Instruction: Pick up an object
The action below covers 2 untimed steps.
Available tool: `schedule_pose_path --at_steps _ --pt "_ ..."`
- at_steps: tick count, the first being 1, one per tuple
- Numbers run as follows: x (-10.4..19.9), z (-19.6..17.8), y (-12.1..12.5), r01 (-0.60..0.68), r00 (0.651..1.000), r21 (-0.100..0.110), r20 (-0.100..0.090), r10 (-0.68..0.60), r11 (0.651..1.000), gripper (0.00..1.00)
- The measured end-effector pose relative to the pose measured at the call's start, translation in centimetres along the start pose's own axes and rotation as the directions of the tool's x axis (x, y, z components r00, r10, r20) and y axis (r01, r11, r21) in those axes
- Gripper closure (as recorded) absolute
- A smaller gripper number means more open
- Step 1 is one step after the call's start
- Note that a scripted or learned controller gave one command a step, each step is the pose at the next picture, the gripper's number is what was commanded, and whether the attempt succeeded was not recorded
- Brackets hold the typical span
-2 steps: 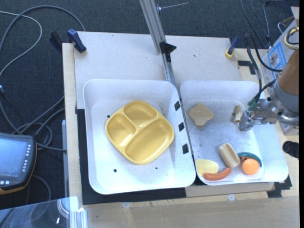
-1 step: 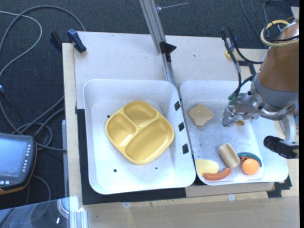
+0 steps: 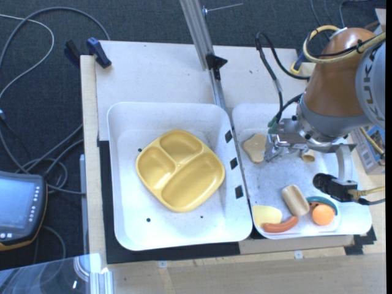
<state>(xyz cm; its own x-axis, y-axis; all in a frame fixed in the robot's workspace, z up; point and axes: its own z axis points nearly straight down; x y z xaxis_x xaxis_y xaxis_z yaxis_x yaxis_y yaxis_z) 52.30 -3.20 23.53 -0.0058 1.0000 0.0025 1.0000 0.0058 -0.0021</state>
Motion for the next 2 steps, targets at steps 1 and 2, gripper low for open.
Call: schedule_pose_path --at_steps 1,2 --pt "4.9 1.1 1.3 0.001 1.0 -0.002 0.001 -0.001 1.0 1.0" --pt "10.8 0.3 3.5 0.003 1.0 -0.005 0.0 -0.003 1.0 1.0"
